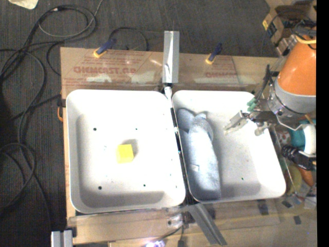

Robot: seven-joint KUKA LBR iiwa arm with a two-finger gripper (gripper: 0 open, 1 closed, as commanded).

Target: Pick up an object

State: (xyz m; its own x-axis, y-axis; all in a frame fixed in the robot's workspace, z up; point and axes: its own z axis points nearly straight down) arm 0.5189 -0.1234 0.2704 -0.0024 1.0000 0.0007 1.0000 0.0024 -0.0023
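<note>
A small yellow block (125, 153) lies near the middle of the left bin (82, 104). A long grey-blue soft object (201, 151), like a folded cloth, lies along the left side of the right bin (267, 181). My gripper (242, 127) hangs over the right bin's upper right part, to the right of the grey object and apart from it. Its fingers are spread open with nothing between them. The grey arm with its orange band (300, 73) comes in from the right edge.
A metal divider post (170, 60) stands behind the seam between the bins. Two clamps (105, 48) hold the cardboard backing. Cables lie on the dark floor at the left. Boxes and clutter crowd the right edge beside the arm.
</note>
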